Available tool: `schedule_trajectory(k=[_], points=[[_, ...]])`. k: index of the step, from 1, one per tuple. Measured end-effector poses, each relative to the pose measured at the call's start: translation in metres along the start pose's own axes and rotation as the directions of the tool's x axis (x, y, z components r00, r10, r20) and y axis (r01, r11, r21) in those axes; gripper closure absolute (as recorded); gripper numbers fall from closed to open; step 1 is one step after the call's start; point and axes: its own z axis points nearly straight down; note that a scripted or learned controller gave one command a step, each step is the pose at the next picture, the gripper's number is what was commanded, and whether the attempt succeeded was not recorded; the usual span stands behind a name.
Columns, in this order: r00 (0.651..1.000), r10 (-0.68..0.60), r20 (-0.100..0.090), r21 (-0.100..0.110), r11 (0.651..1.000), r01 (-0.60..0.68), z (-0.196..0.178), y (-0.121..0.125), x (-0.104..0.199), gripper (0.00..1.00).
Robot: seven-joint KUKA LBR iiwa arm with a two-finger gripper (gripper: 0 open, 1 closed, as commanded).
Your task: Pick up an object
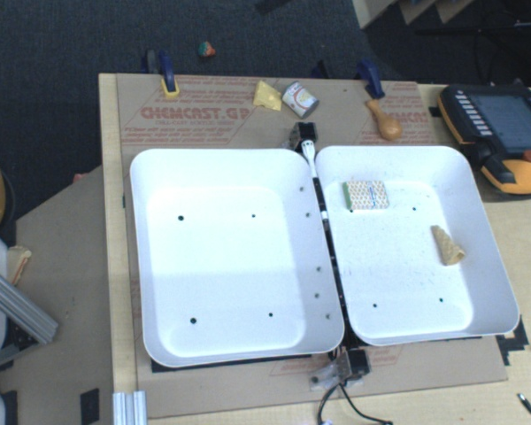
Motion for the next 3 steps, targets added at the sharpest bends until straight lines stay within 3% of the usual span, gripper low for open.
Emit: schedule_trajectory(k=[1, 2, 3], points=[[1.0, 0.004, -0.009, 0.032, 0.999, -0.004, 0.13, 0.009, -0.003, 1.0], [1.0, 0.009, -0.005, 0.025, 1.0, -0.009, 0.158, -0.035, -0.048, 1.0], [1.0, 0.002, 0.003, 0.0, 1.0, -0.002, 0.008, -0.052, -0.033, 1.0]])
